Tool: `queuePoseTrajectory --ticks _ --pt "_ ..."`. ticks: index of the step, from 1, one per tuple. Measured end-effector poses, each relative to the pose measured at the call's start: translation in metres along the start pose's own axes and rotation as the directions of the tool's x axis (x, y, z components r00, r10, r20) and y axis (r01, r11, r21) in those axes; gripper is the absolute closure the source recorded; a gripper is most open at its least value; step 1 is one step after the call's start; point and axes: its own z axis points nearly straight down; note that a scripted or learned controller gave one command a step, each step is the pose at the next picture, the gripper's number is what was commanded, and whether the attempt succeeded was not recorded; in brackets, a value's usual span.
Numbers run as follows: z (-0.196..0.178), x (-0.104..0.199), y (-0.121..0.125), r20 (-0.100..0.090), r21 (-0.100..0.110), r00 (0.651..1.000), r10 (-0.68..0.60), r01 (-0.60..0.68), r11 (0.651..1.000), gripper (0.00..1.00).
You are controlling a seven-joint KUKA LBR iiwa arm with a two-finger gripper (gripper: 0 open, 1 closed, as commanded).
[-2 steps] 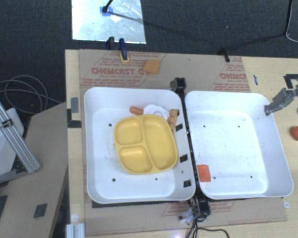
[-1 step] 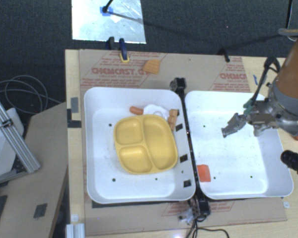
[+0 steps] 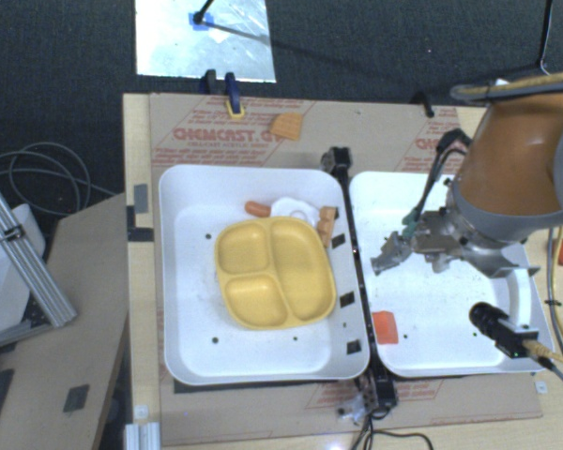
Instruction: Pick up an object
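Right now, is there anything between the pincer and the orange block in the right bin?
Nothing visible stands between them. The pincer hangs over the right bin, and the orange block lies below it in the picture, near the front edge, with bare white floor between.

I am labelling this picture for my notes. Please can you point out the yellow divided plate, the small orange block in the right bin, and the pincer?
yellow divided plate [image 3: 274,275]: camera view, on its middle ridge.
orange block [image 3: 384,326]: camera view, on its top face.
pincer [image 3: 383,259]: camera view, at its tips.
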Motion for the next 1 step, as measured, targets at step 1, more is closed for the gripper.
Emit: queuePoseTrajectory --ticks 1 --pt "0.0039 -0.1084 0.0059 0.007 -0.005 1.000 0.018 -0.018 1.000 0.00"
